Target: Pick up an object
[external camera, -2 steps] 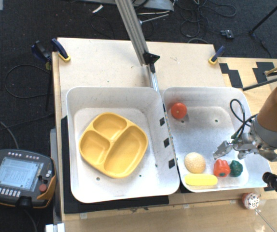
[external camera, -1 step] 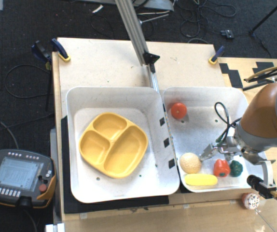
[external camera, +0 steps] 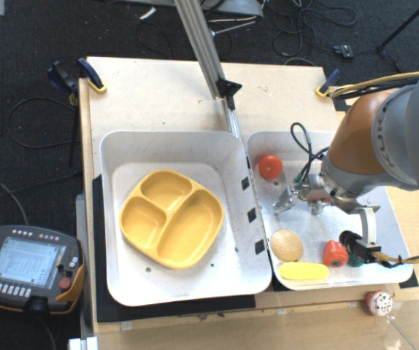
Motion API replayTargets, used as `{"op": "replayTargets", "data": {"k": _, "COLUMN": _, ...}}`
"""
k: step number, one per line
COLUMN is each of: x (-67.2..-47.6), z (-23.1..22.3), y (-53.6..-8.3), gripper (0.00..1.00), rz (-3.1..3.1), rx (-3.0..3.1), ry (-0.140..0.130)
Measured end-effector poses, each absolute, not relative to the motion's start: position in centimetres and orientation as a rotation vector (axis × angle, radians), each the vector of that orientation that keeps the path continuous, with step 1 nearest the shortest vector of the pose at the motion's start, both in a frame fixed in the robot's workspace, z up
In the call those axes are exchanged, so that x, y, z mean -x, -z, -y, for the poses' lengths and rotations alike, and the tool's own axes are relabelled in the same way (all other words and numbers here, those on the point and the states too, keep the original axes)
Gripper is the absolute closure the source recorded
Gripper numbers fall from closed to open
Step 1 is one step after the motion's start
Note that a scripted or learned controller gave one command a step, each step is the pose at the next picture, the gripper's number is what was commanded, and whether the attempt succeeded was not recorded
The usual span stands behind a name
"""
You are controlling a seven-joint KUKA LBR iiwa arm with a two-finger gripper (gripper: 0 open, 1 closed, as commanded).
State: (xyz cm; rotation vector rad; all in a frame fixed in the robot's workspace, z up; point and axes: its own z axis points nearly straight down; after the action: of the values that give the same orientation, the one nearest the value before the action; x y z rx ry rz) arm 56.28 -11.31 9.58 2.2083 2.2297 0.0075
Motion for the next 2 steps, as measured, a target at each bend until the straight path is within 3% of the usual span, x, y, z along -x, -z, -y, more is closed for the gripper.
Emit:
{"op": "replayTargets", "data": {"k": 1, "x": -54.1, "z": 16.8, "y": -9.6, "gripper": 0.00, "rz": -2.214, "rx": -2.226, "ry": 0.002}}
{"op": "replayTargets", "data": {"k": 2, "x": -57.3, "z": 20.1, "y": -15.4, "gripper": 0.00, "rz": -2.216, "rx": -2.213, "ry": -0.004}}
